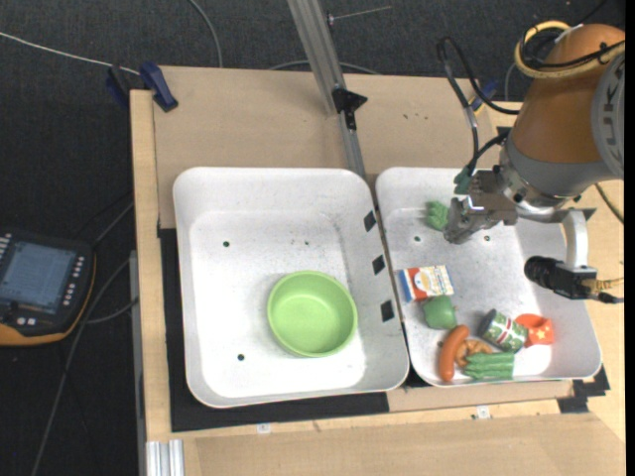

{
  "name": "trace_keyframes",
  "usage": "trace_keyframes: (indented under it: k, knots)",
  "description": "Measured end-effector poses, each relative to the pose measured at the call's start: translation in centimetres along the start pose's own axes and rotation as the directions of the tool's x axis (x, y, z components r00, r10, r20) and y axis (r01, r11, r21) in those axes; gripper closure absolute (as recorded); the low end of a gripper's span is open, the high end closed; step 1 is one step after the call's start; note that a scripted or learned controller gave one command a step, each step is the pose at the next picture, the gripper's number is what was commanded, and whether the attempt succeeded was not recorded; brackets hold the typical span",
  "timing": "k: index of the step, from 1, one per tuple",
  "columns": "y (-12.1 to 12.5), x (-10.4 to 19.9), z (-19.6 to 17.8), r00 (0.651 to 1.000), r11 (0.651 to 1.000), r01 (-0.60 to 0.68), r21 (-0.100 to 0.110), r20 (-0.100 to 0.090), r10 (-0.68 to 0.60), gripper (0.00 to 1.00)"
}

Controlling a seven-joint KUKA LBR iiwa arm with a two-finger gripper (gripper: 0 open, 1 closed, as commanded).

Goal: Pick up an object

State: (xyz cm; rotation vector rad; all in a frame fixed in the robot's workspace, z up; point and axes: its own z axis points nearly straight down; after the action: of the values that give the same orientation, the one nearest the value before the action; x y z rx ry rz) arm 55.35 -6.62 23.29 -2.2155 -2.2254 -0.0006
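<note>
My gripper [459, 226] hangs low over the back of the right bin [556, 291], under the orange-banded wrist. A small green object [436, 213] lies just to its left, close against it; whether they touch is unclear. Toward the front of the same bin lie a small red, white and blue carton [427, 283], a round green fruit [440, 313], an orange sausage [452, 351], a green can [503, 330], a red piece [537, 330] and a long green vegetable [489, 367].
In the left bin [213, 266] a light green bowl [312, 312] stands near the front right. A metal post [327, 58] slants up behind the two bins. A black part of the arm [556, 276] overhangs the right bin's right side.
</note>
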Motion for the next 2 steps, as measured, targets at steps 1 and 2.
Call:
trace_keyframes:
  k: [1,2]
  knots:
    - [1.9,4.7,-1.0,1.000,1.000,0.000,-0.002,0.000,0.000,1.00]
    - [4.1,9.4,-1.3,1.000,1.000,0.000,-0.001,0.000,0.000,1.00]
